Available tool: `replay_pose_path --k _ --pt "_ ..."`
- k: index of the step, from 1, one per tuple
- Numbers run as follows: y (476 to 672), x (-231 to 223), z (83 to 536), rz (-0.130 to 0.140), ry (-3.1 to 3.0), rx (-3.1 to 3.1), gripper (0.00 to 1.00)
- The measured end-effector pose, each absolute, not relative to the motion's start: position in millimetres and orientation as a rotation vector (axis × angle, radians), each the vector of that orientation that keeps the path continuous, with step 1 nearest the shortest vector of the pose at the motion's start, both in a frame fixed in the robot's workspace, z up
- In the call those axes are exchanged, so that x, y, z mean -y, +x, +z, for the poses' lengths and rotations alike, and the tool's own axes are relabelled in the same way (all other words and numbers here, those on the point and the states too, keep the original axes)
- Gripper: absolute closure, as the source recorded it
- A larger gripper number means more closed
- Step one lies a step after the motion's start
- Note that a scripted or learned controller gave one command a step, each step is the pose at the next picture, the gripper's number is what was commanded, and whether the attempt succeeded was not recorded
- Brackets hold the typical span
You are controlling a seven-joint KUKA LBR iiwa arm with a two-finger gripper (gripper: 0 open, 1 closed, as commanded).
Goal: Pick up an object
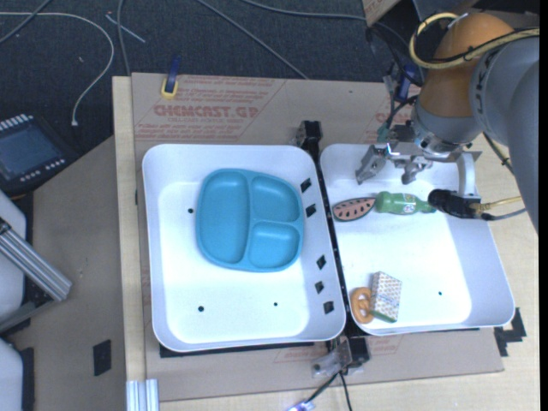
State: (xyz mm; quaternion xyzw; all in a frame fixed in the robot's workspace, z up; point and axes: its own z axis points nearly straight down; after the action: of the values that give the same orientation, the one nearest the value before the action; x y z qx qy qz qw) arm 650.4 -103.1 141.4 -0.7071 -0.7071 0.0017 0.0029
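- The gripper (388, 168) hangs over the back of the right bin (479, 264), its two fingers spread wide with nothing between them.
- Just in front of it, near the bin's back, lies a green toy vegetable (402, 204), cucumber-like, on its side. It looks like light, hard plastic, smooth enough to slip, so I'd close across its narrow middle rather than along its length.
- Touching its left end is a watermelon slice toy (354, 208), flat and thin; pinching that off the bin floor looks awkward.
- At the front edge sits a small patterned block (387, 294) with a pretzel-shaped toy (362, 303) against it. The block looks stiff and flat-sided, an easy grip.
- The left bin (171, 255) holds a blue divided plate (250, 219): broad, shallow, likely graspable only by its rim.
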Motion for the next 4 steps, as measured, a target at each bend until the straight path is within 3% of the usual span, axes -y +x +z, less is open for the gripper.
replay_pose_path --k 1,2,4 --pt "649.8 102.3 88.9 0.005 -2.218 2.218 0.0" --pt "651.6 102.3 103.7 -0.002 -2.221 2.221 1.0" --pt "657.9 110.1 220.6 -0.007 -2.224 2.227 1.0"
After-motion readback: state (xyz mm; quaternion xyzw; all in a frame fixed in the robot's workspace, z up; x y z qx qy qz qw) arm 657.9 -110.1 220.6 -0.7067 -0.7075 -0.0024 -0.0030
